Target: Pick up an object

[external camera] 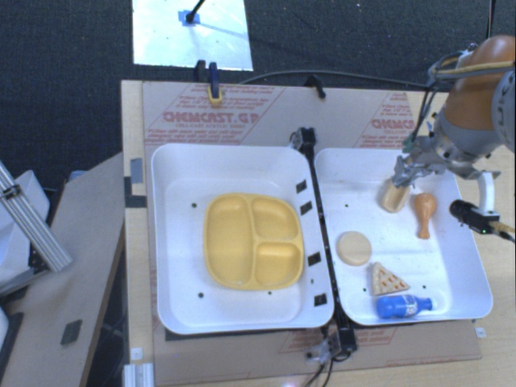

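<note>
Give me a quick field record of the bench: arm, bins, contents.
gripper: over right bin's far side, at the tan cylinder block
left bin: holds yellow divided plate
right bin: holds tan cylinder block, drumstick toy, round cracker, waffle wedge, blue bottle
grasp: cannot tell
</note>
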You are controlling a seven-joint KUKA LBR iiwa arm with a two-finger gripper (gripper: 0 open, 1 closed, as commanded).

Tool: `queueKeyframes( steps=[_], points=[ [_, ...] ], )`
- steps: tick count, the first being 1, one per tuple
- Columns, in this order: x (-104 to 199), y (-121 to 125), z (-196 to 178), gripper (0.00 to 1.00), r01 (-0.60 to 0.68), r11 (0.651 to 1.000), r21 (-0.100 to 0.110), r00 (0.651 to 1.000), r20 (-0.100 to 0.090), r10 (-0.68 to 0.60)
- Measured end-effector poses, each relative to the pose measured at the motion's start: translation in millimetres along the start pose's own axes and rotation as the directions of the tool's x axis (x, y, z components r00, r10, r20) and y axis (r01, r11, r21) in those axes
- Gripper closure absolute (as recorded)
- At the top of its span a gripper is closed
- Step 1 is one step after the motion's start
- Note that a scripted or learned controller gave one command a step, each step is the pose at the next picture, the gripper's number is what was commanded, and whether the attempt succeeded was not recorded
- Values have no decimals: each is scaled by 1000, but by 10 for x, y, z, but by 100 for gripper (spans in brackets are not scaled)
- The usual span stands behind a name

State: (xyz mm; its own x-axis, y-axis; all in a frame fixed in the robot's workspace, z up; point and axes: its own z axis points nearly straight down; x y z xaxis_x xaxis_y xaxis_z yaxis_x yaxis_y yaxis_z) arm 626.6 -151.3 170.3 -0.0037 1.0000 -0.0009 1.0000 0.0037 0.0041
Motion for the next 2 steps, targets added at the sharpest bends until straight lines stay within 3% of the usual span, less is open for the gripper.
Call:
queueKeyframes(
  steps=[2],
  points=[
    [54, 32, -1097, 100, 1, 1000, -2, 1000, 0, -1]
  ],
)
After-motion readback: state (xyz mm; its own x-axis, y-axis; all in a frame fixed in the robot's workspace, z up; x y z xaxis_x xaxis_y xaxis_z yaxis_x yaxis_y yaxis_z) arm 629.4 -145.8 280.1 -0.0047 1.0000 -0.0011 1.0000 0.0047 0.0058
